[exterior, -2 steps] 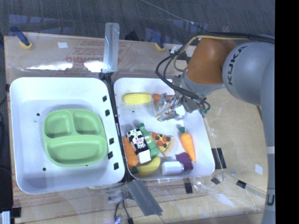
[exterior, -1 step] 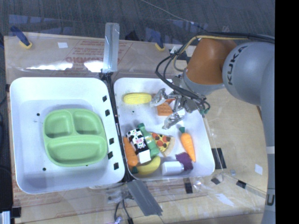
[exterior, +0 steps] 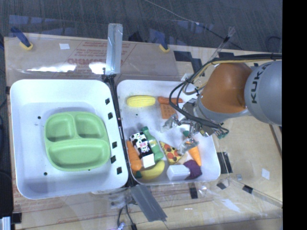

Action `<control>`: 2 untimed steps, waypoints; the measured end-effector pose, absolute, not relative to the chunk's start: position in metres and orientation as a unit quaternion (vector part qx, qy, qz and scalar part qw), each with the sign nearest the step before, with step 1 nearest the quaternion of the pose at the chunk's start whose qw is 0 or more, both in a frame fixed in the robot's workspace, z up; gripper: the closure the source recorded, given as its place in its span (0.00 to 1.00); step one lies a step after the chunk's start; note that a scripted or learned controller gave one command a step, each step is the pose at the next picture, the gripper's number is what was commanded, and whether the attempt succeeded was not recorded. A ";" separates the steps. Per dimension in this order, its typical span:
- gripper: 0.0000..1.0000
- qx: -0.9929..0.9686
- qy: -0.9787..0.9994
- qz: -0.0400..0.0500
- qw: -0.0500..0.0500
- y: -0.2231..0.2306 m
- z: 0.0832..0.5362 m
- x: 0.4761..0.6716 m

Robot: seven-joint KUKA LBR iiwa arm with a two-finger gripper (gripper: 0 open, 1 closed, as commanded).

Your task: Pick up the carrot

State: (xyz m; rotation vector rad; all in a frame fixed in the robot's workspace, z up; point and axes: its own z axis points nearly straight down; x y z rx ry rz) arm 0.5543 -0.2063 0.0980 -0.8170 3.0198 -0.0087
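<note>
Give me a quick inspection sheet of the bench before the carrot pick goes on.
Surface: two white bins side by side, left bin, right bin.
Job's things: carrot in the right bin, by its right wall.
Clutter: corn cob, pizza slice, milk carton, lemon; green divided plate in left bin.
Grippers: gripper just above the carrot; grip unclear.
Cables: black cables looped at the wrist.
Surroundings: taped bench.

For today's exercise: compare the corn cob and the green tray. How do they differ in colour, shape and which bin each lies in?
The corn cob is yellow; the green tray is light green. The corn cob is a small rounded cylinder; the green tray is wide, flat and split into compartments. The corn cob lies in the right bin, the green tray in the left bin. Both lie flat.
</note>
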 end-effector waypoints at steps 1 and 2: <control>0.00 -0.290 0.957 -0.005 0.008 -0.210 0.099 0.490; 1.00 -0.294 0.956 -0.005 0.007 -0.208 0.109 0.492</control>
